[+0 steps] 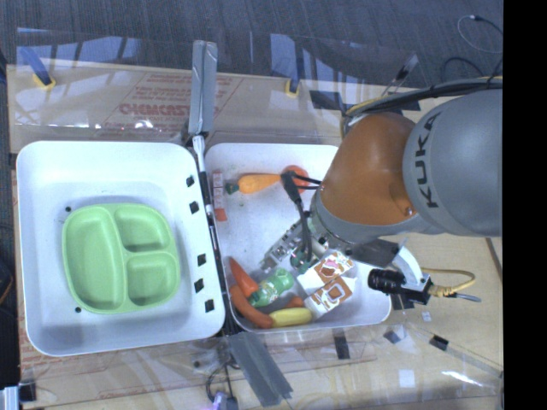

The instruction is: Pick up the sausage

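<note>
Steel two-finger gripper (291,250), finger state indiscernible, hovers above the reddish-brown sausage (248,307) lying in the right white bin (256,156); crowding yellow banana (291,317) risks a misgrasp.

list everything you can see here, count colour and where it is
bins: 2, white, side by side on the bench
divided plate: 1, light green, in the left bin
sausage: 1, brown-orange, front of the right bin by the left wall
carrot-like piece: 1, orange, just behind the sausage
banana-like piece: 1, yellow, front edge of the right bin
bottle-like item: 1, green, middle of the front pile
small cartons: 2, white with brown print, front right of the right bin
orange item: 1, orange, back of the right bin
arm: 1, grey with orange band, over the right bin
hand: 1, metallic, low over the pile; too cluttered to read its grip
</note>
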